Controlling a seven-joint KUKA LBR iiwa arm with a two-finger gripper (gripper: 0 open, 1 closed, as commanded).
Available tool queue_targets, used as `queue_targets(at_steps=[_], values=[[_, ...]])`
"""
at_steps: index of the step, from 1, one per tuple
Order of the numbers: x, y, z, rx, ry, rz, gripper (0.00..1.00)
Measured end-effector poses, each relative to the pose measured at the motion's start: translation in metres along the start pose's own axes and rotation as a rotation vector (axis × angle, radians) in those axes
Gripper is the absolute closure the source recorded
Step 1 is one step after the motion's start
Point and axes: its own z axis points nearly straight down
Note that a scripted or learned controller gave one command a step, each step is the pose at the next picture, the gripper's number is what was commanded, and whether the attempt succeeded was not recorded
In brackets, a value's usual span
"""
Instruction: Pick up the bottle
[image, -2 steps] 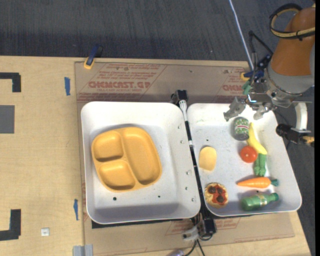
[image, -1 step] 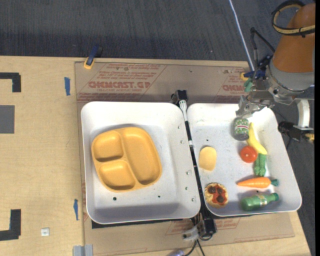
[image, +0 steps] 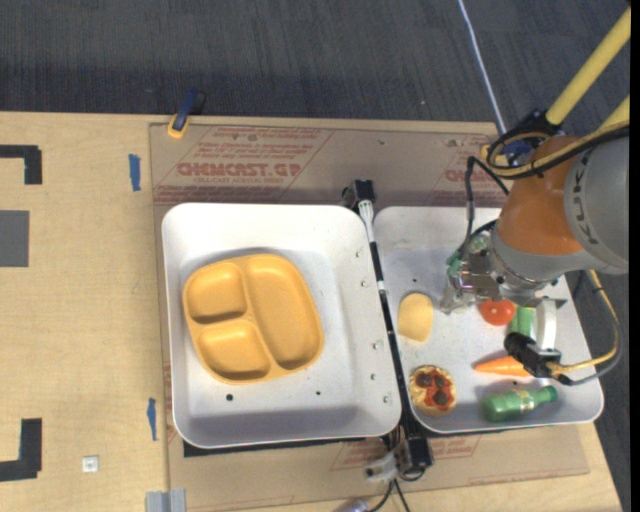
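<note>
The bottle (image: 518, 402) is green and lies on its side near the front edge of the right bin (image: 420, 240), its neck pointing right. My gripper (image: 478, 288) hangs over the middle of that bin, below the orange band. It is well behind the bottle and apart from it, close to a red tomato (image: 496, 312). The wrist hides the parts beneath it.
In the right bin also lie a yellow lemon-like piece (image: 416, 316), an orange carrot (image: 500, 366) just behind the bottle, a small pizza toy (image: 432, 388) to its left, and a green-and-white item (image: 532, 322). The left bin (image: 200, 400) holds a yellow divided tray (image: 252, 316).
</note>
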Motion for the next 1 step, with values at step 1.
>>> queue_targets(at_steps=[1], values=[[-0.0218, -0.0637, -0.0712, -0.001, 0.0, -0.239, 1.0]])
